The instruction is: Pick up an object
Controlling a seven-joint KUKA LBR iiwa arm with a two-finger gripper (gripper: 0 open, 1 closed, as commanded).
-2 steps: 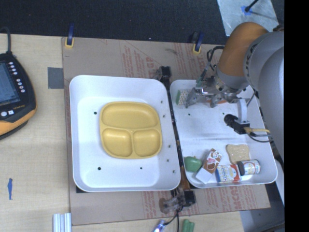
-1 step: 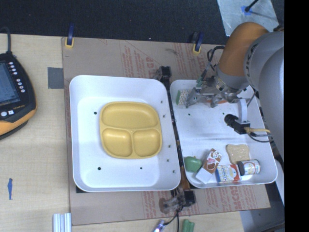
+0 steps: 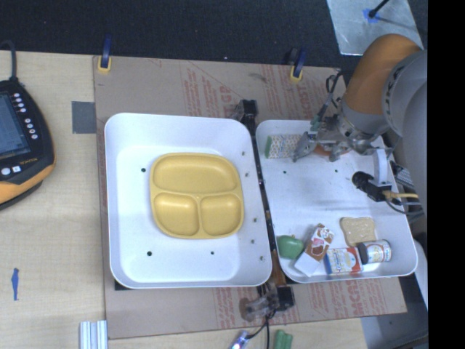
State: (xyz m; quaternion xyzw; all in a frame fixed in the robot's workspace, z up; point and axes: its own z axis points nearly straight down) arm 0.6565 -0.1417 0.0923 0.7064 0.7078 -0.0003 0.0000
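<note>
We logged a pale wooden bench with a brown cardboard sheet laid over it, pinned at the far edge by two blue-handled clamps. Beyond the bench lay dark floor, with a pale sheet on it at the top right. On the cardboard sat two shallow white plastic bins side by side, meeting along the middle. The left bin held a yellow three-compartment plate, flat and roughly centred. At the bench's left edge lay a black-and-orange teach pendant, with a grey tape square between it and the left bin. The grey arm with its orange band came in from the right over the right bin. The two-finger gripper hung at that bin's far end, its fingers apart with nothing between them. Just beside it, in the far left corner, lay a green-and-white flat packet. The other pickable things crowded the near edge, well apart from the gripper: a green rounded lump, a small brown-and-white carton, a white box with red and blue print, a tan bread-like slice and a small tin can on its side.
</note>
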